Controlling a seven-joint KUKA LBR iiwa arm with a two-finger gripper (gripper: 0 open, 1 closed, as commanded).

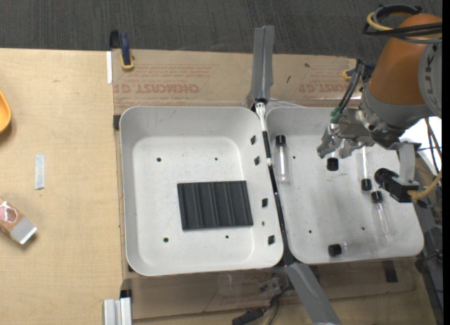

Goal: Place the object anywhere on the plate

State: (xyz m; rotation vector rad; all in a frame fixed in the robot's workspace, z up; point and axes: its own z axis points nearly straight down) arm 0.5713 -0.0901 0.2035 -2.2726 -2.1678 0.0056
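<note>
Plate [214,204], dark and ribbed, lies in the left bin [140,134]; arm [404,70] at upper right hangs its gripper [339,149] over the right bin [309,232], finger state indiscernible.

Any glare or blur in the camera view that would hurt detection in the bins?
Camera view: even lighting and soft shadows; the dark ribbed plate in the left bin is crisp. The clear tubes in the right bin are low-contrast against the white. The claw looks slightly soft. Bright blown-out patch beside the arm at right.
</note>
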